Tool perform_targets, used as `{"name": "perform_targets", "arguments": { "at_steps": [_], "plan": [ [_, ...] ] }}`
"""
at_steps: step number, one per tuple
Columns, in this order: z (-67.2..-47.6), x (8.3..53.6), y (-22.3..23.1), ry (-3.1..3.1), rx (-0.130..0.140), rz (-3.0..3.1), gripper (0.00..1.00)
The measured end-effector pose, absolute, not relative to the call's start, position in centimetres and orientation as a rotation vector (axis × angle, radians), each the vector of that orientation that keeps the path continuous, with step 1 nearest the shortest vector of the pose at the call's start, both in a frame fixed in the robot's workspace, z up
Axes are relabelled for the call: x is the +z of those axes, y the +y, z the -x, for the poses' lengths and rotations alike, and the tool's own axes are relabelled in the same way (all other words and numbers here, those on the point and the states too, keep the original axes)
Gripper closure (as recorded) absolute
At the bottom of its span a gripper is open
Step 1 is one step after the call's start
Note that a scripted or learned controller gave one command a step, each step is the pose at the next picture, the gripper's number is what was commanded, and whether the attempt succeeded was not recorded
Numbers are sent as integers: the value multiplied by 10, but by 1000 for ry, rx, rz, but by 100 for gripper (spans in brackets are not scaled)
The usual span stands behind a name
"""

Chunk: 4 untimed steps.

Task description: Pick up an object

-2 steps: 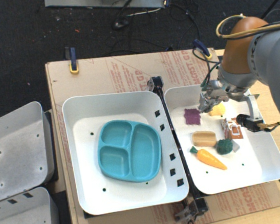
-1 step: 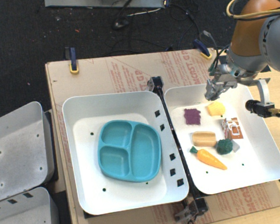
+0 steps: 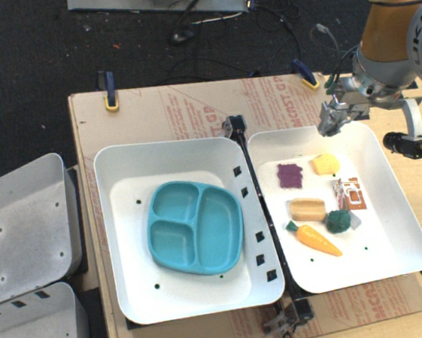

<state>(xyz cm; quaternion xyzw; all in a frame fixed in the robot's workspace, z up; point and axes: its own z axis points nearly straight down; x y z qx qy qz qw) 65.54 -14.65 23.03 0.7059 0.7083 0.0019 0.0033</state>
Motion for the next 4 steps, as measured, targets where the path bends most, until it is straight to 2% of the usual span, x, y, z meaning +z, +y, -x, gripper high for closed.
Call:
{"name": "perform_targets", "arguments": {
  "at_steps": [1,2,4],
  "plan": [
    [-657,276,-147,2221,5,-2214,100],
    [-649,277,-90,2230,2,-2213,100],
    [-625,244,18,2232,-2,-2215,100]
  ]
}}
